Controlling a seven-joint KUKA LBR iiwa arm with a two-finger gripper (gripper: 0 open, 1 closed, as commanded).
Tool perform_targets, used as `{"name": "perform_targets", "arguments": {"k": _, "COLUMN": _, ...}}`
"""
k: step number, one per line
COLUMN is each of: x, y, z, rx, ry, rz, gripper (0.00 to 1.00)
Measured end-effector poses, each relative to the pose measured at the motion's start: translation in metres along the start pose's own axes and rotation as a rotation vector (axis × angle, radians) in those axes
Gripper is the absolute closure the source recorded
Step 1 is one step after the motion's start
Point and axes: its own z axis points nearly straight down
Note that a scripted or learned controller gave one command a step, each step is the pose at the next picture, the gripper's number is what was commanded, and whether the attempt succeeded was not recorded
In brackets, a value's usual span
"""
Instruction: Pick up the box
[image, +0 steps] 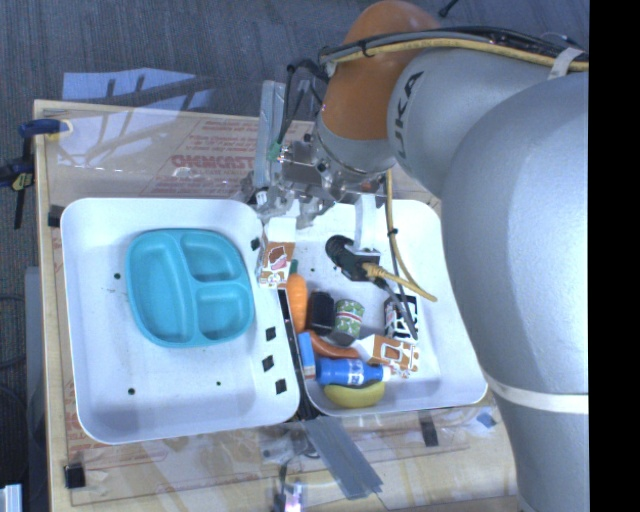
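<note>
The bench (150, 150) bears 2 white bins (90, 330).

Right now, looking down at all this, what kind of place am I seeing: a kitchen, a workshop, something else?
Most likely a robotics lab bench. A big grey arm hangs over two white bins. One holds a blue divided tray, the other a jumble of small items, among them a carrot and a small box.

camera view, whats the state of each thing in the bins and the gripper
gripper: above the bins' shared edge, far end
box: tilted against the divider, not gripped
blue tray: flat in the left bin
carrot: lying along the divider
blue bottle: on its side
green can: upright
</note>
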Motion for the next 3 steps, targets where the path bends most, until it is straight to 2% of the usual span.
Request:
{"name": "perform_targets", "arguments": {"k": 1, "x": -0.029, "y": -0.007, "z": 0.005, "rx": -0.023, "ry": 0.004, "rz": 0.080, "gripper": 1.00}}
{"name": "perform_targets", "arguments": {"k": 2, "x": -0.018, "y": -0.060, "z": -0.030, "rx": 0.001, "ry": -0.001, "rz": 0.190, "gripper": 1.00}}
{"name": "perform_targets", "arguments": {"k": 3, "x": 0.026, "y": -0.117, "z": -0.031, "rx": 0.001, "ry": -0.001, "rz": 0.381, "gripper": 1.00}}
